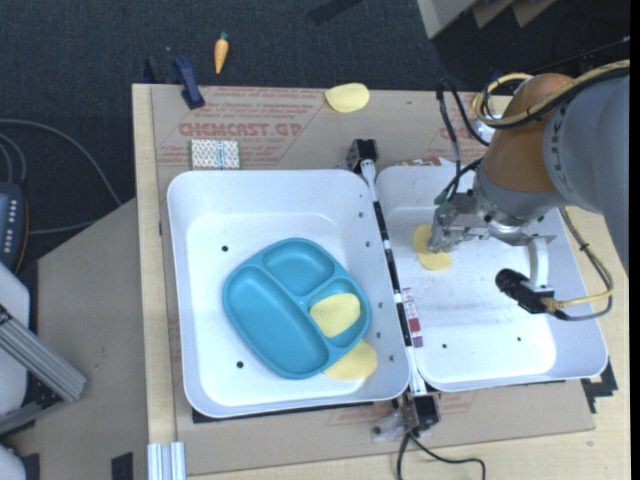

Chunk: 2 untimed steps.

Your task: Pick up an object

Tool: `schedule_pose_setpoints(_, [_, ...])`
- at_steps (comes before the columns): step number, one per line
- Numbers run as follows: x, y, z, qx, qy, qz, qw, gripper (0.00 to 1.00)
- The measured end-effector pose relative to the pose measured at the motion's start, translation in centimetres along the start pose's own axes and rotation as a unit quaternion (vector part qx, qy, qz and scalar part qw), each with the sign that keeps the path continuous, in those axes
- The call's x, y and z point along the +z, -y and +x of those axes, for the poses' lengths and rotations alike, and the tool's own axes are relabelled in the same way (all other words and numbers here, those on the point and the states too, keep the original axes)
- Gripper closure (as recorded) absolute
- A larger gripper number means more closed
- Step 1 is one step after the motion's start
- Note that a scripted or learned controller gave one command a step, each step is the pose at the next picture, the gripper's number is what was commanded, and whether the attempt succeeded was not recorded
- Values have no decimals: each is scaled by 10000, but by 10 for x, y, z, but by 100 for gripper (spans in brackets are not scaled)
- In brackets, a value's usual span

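Yellow, flat and rounded, the object (433, 249) lies on the floor of the right bin (480, 358), near that bin's left wall and toward its far end. The tool (447, 230) is positioned directly over the object, at or just above its upper edge; whether the tool is open or closed cannot be told from this view. The arm (560, 138) enters from the right, with its orange band (520, 138) above the wrist.

The left bin (200, 348) contains a blue divided tray (275, 318). One yellow piece (336, 313) rests in the tray's small right compartment. A second yellow piece (352, 362) lies on the bin floor, touching the tray's near edge.

On the table (260, 128), beyond the bins, lies another yellow piece (347, 97).
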State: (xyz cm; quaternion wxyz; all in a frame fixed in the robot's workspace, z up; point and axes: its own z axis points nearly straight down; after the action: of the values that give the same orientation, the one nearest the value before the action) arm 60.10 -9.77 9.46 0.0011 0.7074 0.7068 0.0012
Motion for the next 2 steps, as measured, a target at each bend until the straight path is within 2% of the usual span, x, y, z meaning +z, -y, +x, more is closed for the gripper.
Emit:
schedule_pose_setpoints(1, [0,0,0,0,-1,2,10000,0])
schedule_pose_setpoints(2, [10,11,-1,-3,-3,30,10000,0])
